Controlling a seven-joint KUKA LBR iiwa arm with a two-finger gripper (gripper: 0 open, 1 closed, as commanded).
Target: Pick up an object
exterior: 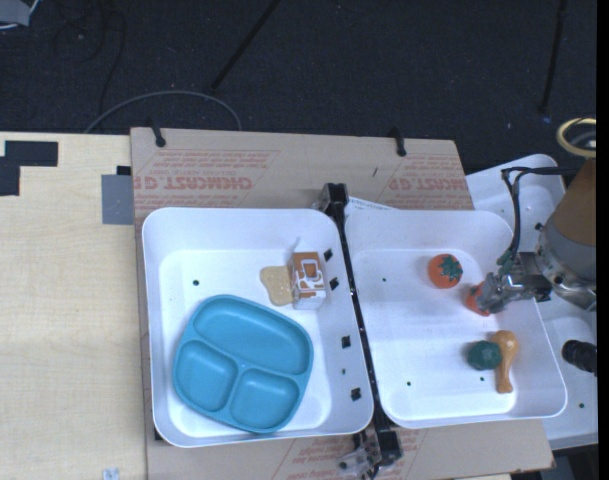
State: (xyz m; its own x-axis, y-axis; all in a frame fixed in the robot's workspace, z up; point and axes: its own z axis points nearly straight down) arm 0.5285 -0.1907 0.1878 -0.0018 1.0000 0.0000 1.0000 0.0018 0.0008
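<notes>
The cardboard sheet (284, 173) under the bins bears red print (upside down), seemingly "CHEMCRZT G.P".

Blue divided plate (244, 363), orange ball (445, 270), teal-headed wooden maraca (492, 356), white bins (164, 318).

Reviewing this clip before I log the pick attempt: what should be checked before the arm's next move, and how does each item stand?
1. Gripper is over the right bin: ok.
2. A target lies close: a small red object sits right at the gripper: ok.
3. Object is between the fingers: cannot tell, the gripper body hides the contact.
4. Neighbours are apart from the target: orange ball and green-headed wooden toy lie clear of it: ok.
5. Red object is away from the bin wall: not ok, it lies near the right wall.
</notes>
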